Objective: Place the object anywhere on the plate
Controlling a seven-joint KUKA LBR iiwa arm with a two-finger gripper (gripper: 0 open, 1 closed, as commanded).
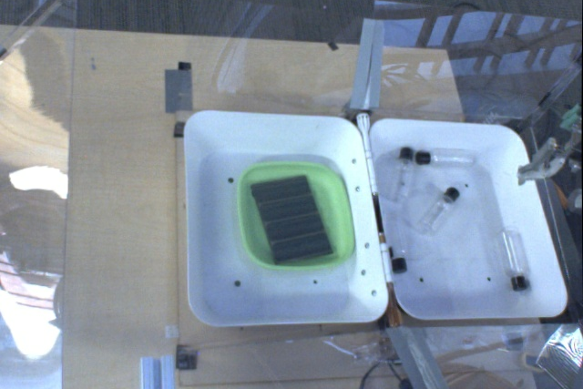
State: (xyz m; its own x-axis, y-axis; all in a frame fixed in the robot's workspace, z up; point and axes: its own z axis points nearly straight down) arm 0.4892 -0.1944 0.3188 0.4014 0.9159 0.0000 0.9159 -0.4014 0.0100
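The dark ribbed block (291,220) lies flat on the green plate (339,196), inside the left white bin (209,159), left of centre. The right bin (537,196) holds several small clear vials (435,213) with black caps. The gripper (547,161) is at the right edge; its state I cannot tell.

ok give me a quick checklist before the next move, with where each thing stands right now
1. Green plate sits flat in the left bin: ok.
2. Room left on the plate: not ok, a dark ribbed block covers most of its middle.
3. Objects to pick are in the right bin: ok, several clear vials with black caps lie scattered there.
4. Vials apart enough to grab one: ok for the one near the right wall, which lies alone.
5. Gripper over the right bin's right rim: ok, but whether it is open: cannot tell.
6. Gripper holds a vial: cannot tell.
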